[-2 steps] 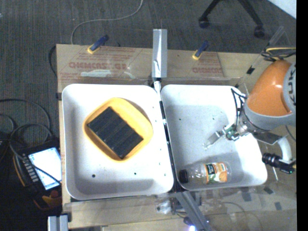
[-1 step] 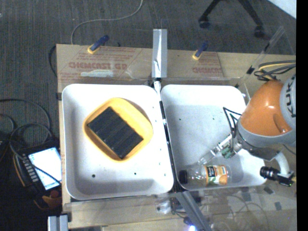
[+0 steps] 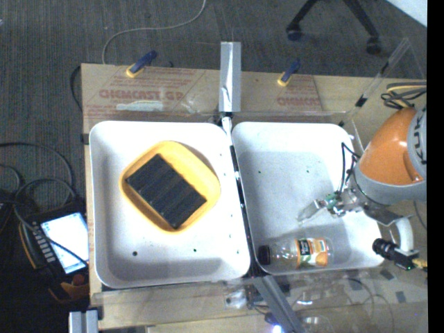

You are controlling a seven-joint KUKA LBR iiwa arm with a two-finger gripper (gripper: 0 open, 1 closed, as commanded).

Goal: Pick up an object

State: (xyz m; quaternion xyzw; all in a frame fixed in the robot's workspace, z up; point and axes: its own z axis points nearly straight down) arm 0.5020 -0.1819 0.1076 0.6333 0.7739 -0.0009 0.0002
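A clear plastic bottle (image 3: 300, 252) with an orange label and dark cap lies on its side along the front wall of the right bin (image 3: 277, 144). In the left bin (image 3: 111, 255) rests a yellow dish (image 3: 201, 168) with a black ridged block (image 3: 166, 191) in it. My gripper (image 3: 320, 207) hangs over the right part of the right bin, just above and right of the bottle, pointing left. Nothing shows between its fingers.
The orange band of the arm (image 3: 394, 152) covers the right bin's right edge. A metal divider strip (image 3: 229, 82) runs behind the bins. Two blue-and-yellow clamps (image 3: 141, 63) sit on the back board. A tablet (image 3: 62, 240) lies on the floor at left.
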